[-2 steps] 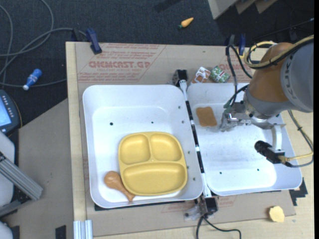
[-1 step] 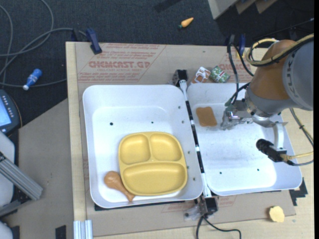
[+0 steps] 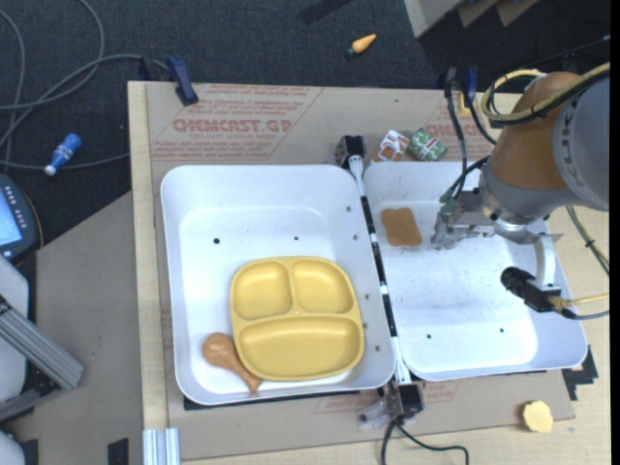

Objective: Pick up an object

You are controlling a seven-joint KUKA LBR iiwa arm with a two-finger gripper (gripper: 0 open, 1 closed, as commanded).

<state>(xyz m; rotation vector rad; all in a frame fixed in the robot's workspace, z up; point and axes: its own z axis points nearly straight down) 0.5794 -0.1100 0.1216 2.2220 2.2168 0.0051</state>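
Brown and flat, a toast-like slice (image 3: 401, 227) lies in the right bin (image 3: 465, 347), up near the divider, and it's the thing to go for. The gripper (image 3: 448, 232) sits just to its right, low over the bin floor, close beside the slice but apart from it. Nothing is between the fingers; from this slant I can't tell how wide they stand, since the wrist hides most of them. So we're at the approach step, grasp not yet made. Over in the left bin (image 3: 194, 260), a yellow divided plate (image 3: 295, 318) rests with a tan drumstick (image 3: 229, 356) touching its lower-left edge, well away from the action. Next move, by my reading: shift toward the divider, centre over the slice, then come down and pinch its thin edges.
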